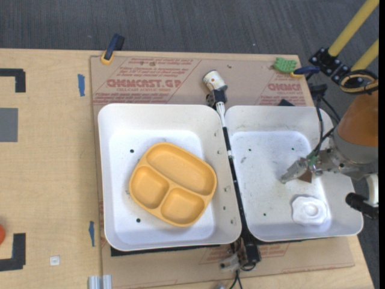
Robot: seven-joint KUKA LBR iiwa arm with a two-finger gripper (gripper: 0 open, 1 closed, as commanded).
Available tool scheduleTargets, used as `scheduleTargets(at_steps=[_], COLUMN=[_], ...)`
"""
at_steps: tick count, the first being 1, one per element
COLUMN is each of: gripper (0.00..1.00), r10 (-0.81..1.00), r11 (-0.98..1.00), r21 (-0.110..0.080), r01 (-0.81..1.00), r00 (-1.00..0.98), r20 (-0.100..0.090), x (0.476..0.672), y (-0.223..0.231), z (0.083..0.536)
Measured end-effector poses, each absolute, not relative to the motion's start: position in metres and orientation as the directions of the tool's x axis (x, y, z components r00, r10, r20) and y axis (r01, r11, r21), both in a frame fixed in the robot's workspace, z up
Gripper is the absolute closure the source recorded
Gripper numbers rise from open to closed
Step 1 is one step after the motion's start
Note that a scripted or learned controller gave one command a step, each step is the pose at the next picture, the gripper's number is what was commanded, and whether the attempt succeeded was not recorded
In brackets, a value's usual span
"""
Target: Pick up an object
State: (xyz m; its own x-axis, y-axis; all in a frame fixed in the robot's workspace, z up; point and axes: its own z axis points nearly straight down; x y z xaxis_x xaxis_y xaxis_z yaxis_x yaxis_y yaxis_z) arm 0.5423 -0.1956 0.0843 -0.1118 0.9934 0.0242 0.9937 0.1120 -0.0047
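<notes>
Two white bins sit side by side on the bench. The left bin [114, 179] holds a yellow divided plate [173, 183], leaving a margin along its walls. The right bin [264, 143] is mostly bare floor; a small white object [310, 210] lies near its front right corner. The gripper [299, 171] hangs just above that object, and I cannot tell how its jaws stand.
</notes>
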Motion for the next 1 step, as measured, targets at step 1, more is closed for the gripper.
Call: scheduleTargets(at_steps=[1], gripper=[0.0], r10=[0.95], r11=[0.311], r21=[0.005], r01=[0.95], r00=[-0.311], r20=[-0.003], x=[0.5875], y=[-0.1556], z=[0.0854])
